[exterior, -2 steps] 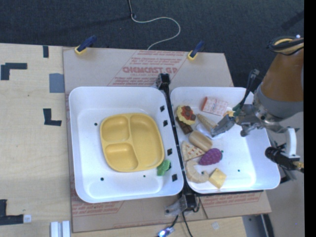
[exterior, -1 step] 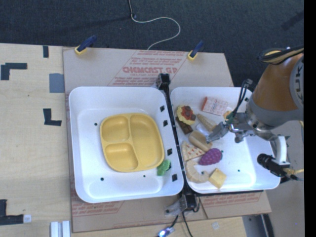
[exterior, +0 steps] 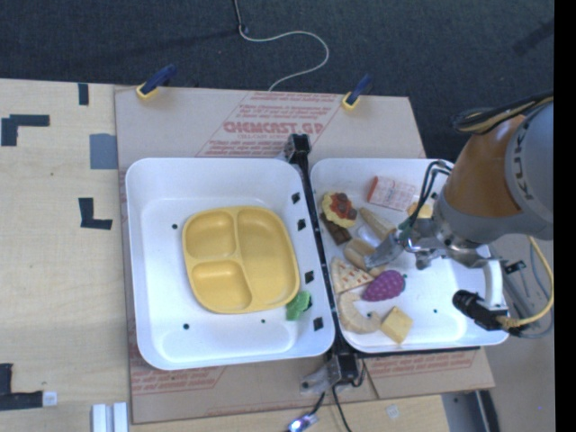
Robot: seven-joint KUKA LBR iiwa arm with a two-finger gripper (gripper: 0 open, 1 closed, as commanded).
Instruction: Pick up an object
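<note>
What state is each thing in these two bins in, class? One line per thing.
yellow divided plate: flat in the left bin, compartments bare.
green piece: beside the plate's lower right corner.
purple grapes: lying in the right bin, not gripped.
cheese wedge: lying near the right bin's front.
gripper: low over the right bin's food pile.

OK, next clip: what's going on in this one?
A grey and orange arm reaches in from the right, its gripper low in the right bin among toy food. It sits just above a purple grape bunch, near a cheese wedge and a pizza slice. Nothing is visibly held. The left bin holds a yellow divided plate and a small green piece.
</note>
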